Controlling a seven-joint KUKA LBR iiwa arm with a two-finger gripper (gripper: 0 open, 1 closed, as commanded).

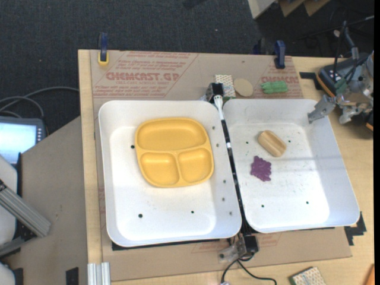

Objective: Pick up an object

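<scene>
Tool (323,107) hangs at the right bin's (332,206) upper right rim; you cannot tell its state from here; the tan block (271,142) lies down and to the left of it, its long axis running diagonally, with the purple piece (260,168) just beyond.

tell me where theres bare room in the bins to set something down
Right bin: open floor right of and below the tan block and purple piece. Left bin: a strip below the yellow tray and along its left wall. Crowded: the left bin's middle.
</scene>
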